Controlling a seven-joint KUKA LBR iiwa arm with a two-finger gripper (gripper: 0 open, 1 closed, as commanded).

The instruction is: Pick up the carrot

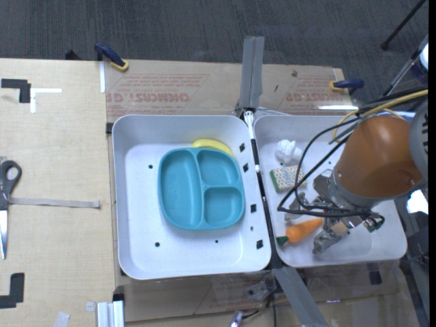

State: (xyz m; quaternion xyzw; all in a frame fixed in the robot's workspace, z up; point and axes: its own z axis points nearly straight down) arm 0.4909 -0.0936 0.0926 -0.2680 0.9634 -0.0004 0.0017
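The carrot [303,229] lies in the right-hand white bin [388,251], low in the frame near that bin's lower left corner, its orange body angled up to the right and its green end pointing lower left. The pincer [332,238] hangs just to the right of it, over the bin floor — its grey fingers point down and to the left, and the carrot is beside them rather than between them. Whether the fingers are spread or pressed together I cannot tell, since cables and the wrist cover much of them.

The arm [378,159] comes in from the right of the frame, its orange band bulking over the middle of the right bin, with black cables looping across it. Above the carrot in the same bin sit a green-and-white patterned item [285,177] and a small white crumpled object [288,151], both toward the bin's upper left.

The left bin [136,251] holds a teal divided plate [201,188] at its centre, with a yellow object [212,144] peeking out from behind its upper edge. On the counter [54,251] at the far left of the frame lie a pair of scissors [7,203].
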